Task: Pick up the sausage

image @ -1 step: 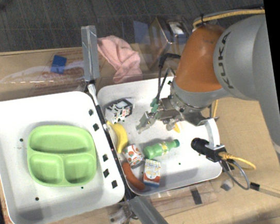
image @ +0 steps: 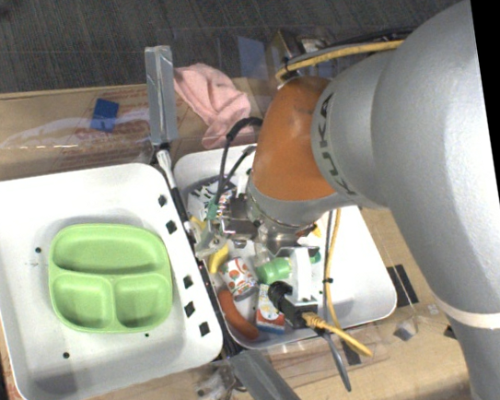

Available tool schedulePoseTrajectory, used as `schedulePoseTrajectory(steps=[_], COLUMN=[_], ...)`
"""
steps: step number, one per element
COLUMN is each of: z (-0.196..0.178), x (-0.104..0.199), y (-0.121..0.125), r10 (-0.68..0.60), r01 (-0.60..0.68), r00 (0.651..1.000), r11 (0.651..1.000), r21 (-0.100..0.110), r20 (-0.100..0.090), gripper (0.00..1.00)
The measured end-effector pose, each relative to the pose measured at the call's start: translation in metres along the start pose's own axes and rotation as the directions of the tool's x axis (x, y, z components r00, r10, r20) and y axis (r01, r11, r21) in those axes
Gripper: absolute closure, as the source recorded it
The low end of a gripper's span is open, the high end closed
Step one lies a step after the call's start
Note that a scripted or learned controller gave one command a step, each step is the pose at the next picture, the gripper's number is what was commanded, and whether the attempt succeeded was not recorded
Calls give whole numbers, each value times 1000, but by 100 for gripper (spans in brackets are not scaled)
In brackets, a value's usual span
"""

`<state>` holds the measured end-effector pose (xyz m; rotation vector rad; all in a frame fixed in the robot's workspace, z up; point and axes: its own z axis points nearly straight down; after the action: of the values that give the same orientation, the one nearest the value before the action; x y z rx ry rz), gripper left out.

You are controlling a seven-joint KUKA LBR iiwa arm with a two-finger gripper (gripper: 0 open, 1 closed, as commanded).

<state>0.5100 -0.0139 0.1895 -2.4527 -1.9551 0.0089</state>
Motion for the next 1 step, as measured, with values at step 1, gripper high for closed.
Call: schedulePoseTrajectory(steps=[1], z=[-119], x=[-33], y=[-26], r10=[92], r01=[-92], r00=[996], r11=[996], r21=[-5], r20=[0], gripper=[0])
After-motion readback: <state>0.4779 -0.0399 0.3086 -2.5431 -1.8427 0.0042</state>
